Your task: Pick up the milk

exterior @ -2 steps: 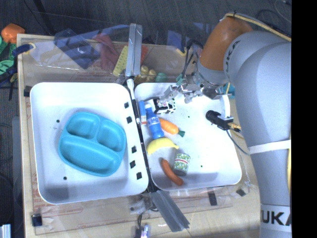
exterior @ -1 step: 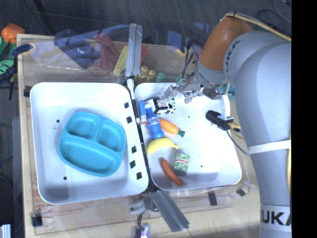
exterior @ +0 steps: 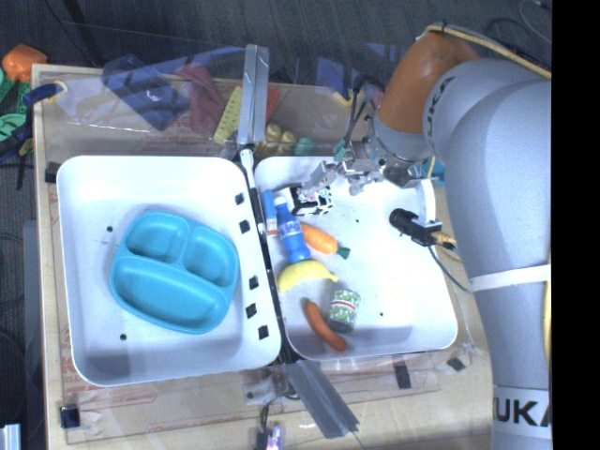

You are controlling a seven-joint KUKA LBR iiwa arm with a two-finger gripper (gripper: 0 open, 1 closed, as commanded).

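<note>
Crowding's the risk: gripper (exterior: 323, 184) over the milk (exterior: 311, 201), jaws probably apart but can't tell; blue bottle (exterior: 288, 229) could get nudged.

You are looking at a robotics lab test bench, not a home. The large grey industrial arm with an orange band (exterior: 469, 129) reaches over two shallow white plastic bins (exterior: 80, 251) fixed side by side on a wooden board. Left of that arm, one bin holds a blue plastic divided tray (exterior: 173, 270); nearer it, small plastic toy foods (exterior: 314, 275) lie scattered. Dark carpet surrounds the board.
</note>
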